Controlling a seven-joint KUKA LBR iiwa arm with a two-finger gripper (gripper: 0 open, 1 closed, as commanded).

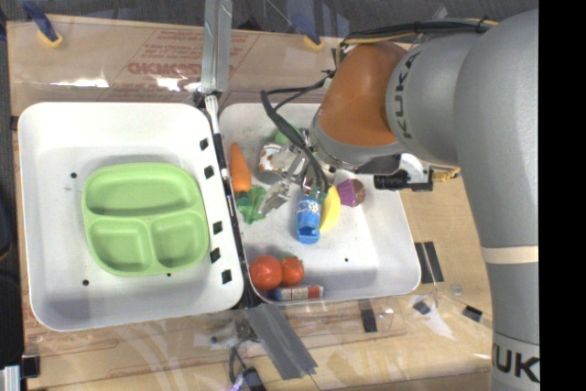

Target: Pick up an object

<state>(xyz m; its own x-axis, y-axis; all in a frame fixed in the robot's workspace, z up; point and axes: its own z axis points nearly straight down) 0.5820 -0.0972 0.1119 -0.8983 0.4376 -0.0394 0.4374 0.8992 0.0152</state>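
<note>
Grey and bulky, the arm (494, 151) comes nearest the lens, filling the right side with its orange band (366, 96) just above the wrist. Below that band the gripper (286, 183) reaches down into the right bin (389, 256), its metal parts tangled among cables and toys, so I cannot tell whether it is spread or pressed together, nor whether anything sits in it. Just to its left lies an orange carrot (239, 169), running along the bin's left wall. Directly beneath and slightly left of the tool is a green leafy toy (252, 201), seemingly touching the metal tips. To its right, close by, a blue bottle (308, 220) lies next to a yellow banana (330, 208), the two touching, and further right sits a purple, roundish piece (350, 193). Below the tool, near the bin's front wall, two red tomatoes (276, 271) rest side by side, with a small red and white tube (298, 293) just in front of them. Well to the left of the tool, across the dividing walls, the left bin (46, 197) holds a green divided tray (144, 217) lying flat, with three compartments.
</note>
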